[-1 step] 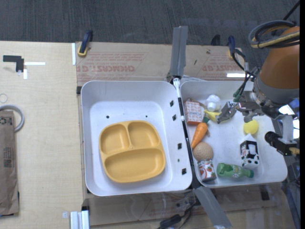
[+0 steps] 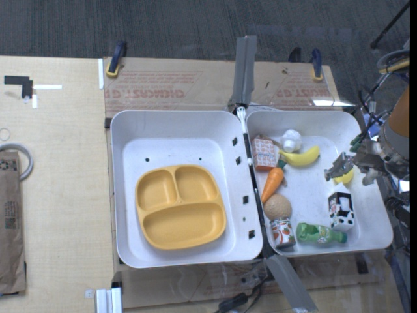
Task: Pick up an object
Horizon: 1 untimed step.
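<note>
My gripper (image 2: 341,168) hangs over the right part of the right bin (image 2: 371,240), coming in from the right edge. A small yellow object (image 2: 347,175) shows right at its tip, partly hidden by it. Just below stands a black-and-white cow-print carton (image 2: 341,212). Further left lie a banana (image 2: 301,156), a white ball-like item (image 2: 291,137), a red-and-white box (image 2: 265,153), a carrot (image 2: 272,182), a brown round fruit (image 2: 277,207), a small can (image 2: 282,233) and a green bottle (image 2: 319,234).
The left bin (image 2: 124,175) holds a yellow divided plate (image 2: 180,205). A grey divider bar (image 2: 245,70) and cardboard lie behind the bins. A brown paper bag (image 2: 10,220) sits at the far left of the bench.
</note>
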Motion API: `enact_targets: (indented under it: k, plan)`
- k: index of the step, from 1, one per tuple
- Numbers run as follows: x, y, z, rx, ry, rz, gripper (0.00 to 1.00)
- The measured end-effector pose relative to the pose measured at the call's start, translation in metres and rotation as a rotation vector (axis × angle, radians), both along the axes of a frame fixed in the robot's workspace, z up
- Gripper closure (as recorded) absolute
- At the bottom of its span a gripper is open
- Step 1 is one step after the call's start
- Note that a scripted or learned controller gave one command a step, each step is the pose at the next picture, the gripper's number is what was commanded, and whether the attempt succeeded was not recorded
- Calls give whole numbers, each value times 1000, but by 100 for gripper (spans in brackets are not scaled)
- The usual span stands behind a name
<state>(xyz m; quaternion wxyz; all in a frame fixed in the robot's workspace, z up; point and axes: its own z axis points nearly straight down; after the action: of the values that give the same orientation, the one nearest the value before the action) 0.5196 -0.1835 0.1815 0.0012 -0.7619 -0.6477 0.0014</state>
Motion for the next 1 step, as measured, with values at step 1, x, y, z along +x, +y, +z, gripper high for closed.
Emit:
enact_targets:
  k: [1]
  plan:
    - [-34, -13, -90, 0, -2, -23, 0]
